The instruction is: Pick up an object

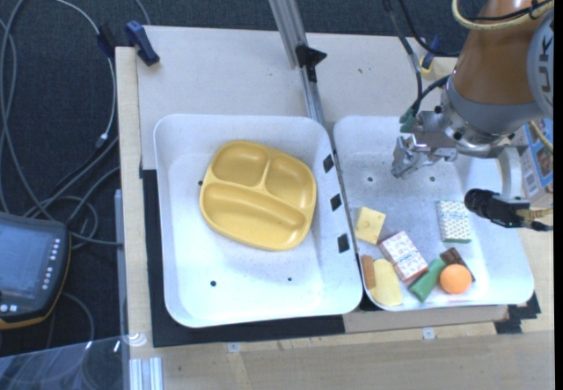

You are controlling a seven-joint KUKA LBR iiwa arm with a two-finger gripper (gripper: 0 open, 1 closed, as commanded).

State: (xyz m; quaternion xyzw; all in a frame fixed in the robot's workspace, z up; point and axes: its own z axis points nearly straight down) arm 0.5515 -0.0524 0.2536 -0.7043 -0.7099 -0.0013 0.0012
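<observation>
My gripper hangs over the upper middle of the right bin, above bare floor, with nothing seen between its fingers. Below it lie the objects: a yellow cheese wedge, a red-and-white box, a pale yellow piece, a green block, an orange ball, a brown piece and a green-speckled white packet. All lie apart from the gripper, toward the bin's near edge.
The left bin holds a yellow compartment tray. A metal pole rises along the divide between the bins. Cables and a tablet lie off the bench at left.
</observation>
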